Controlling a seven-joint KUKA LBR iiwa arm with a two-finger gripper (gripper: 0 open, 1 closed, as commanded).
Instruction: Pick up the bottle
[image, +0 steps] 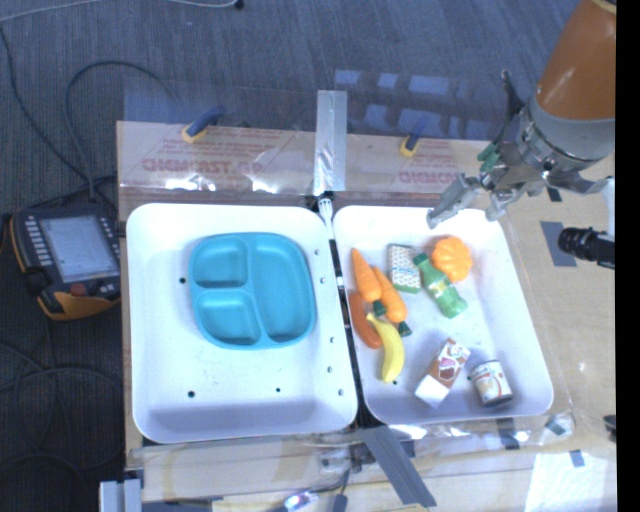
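Note:
The bottle (441, 285) is small and green and lies on its side in the right bin (520, 300), just below an orange fruit (452, 257). My gripper (468, 210) hangs over the far edge of that bin, above and behind the bottle. Its two fingers (443, 212) are spread apart, so it is open with nothing between them. The bottle is untouched, with its neck pointing toward a small checked box (403, 268).
The right bin also holds two carrots (378, 287), a banana (389, 347), a small carton (443, 372) and a can (488, 382). A blue divided plate (250, 290) lies in the left bin (160, 390). A teach pendant (65, 257) rests at the left.

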